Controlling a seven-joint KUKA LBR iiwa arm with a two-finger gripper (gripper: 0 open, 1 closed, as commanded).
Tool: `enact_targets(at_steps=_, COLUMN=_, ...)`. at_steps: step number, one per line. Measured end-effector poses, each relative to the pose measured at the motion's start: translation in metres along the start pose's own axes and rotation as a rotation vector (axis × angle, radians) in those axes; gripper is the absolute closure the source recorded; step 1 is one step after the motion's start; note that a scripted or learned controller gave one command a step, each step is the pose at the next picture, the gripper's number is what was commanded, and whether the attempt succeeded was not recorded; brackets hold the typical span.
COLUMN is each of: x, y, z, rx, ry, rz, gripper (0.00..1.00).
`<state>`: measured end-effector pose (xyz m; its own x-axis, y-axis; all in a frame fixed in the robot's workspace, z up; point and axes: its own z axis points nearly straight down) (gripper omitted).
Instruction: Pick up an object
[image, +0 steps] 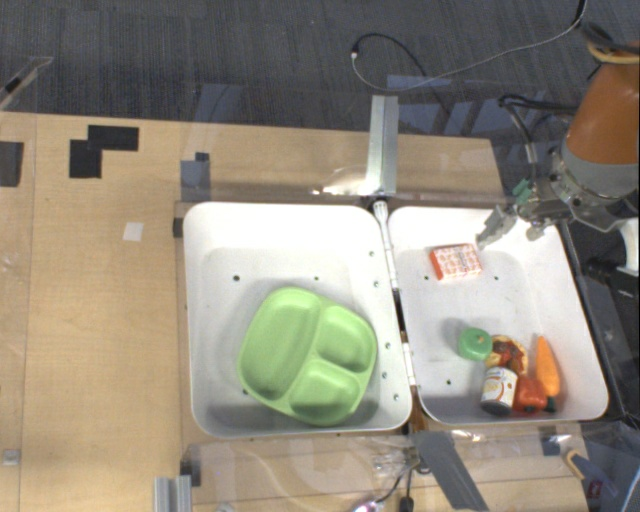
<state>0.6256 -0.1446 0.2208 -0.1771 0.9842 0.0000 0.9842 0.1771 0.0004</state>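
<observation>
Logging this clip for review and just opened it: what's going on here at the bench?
A grey arm with an orange band reaches in from the right, its gripper above the far edge of the right bin, holding nothing visible. Just inside that bin lies a red-and-white packet; nearer the camera sit a green round item, a small jar and an orange carrot-shaped piece. The left bin holds a green divided plate.

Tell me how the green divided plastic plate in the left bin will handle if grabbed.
The green divided plastic plate looks rigid and probably light. It lies flat in the left white bin, so it won't roll. Its broad, smooth body likely only offers the rim for grasping.
</observation>
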Motion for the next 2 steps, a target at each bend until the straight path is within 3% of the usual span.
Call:
enact_targets(at_steps=1, x=0.013, y=-0.057, z=0.121, rx=0.003, ry=0.001, rz=0.385, gripper=0.0)
enact_targets(at_steps=2, x=0.04, y=-0.13, z=0.13, rx=-0.014, ry=-0.002, rz=0.391, gripper=0.0)
